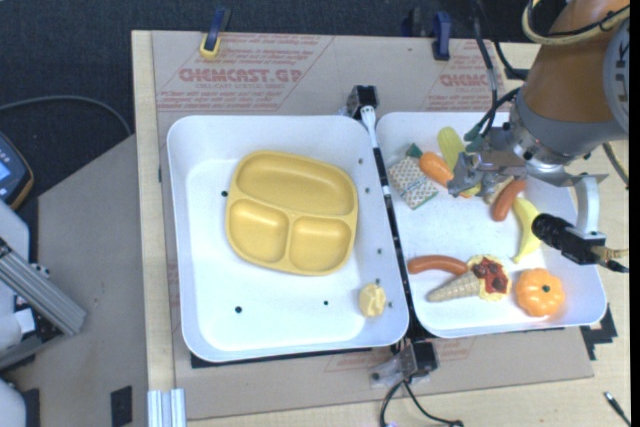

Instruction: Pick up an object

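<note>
Fingers (470, 177) low in right bin (590, 315), touching carrot (435, 166).

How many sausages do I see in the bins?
2. One sausage lies in the right bin, left of the ice-cream cone. The other sausage lies tilted just below the gripper. The arm may hide more.

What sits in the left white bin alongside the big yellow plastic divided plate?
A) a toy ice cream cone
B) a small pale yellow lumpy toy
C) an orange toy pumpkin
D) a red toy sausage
B: the small pale yellow lumpy toy lies by the left white bin's lower right corner, just below the yellow divided plate.
</note>
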Available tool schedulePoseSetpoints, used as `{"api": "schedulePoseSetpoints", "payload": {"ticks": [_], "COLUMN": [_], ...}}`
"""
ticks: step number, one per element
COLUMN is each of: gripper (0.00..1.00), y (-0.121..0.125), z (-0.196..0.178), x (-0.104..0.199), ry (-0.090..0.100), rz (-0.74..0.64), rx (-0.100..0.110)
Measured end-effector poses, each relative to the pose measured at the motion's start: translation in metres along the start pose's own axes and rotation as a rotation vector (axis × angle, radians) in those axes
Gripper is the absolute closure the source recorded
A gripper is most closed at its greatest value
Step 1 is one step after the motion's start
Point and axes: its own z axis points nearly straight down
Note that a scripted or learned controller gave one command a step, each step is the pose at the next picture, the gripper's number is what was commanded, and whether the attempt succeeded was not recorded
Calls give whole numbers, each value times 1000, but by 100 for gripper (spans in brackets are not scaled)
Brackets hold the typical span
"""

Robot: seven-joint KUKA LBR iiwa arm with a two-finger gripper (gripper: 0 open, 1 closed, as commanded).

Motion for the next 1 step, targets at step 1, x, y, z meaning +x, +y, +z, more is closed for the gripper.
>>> {"api": "schedulePoseSetpoints", "payload": {"ticks": [1], "gripper": [100], "y": [17], "z": [-3], "x": [45], "ry": [-1], "rz": [0], "rx": [-5]}}
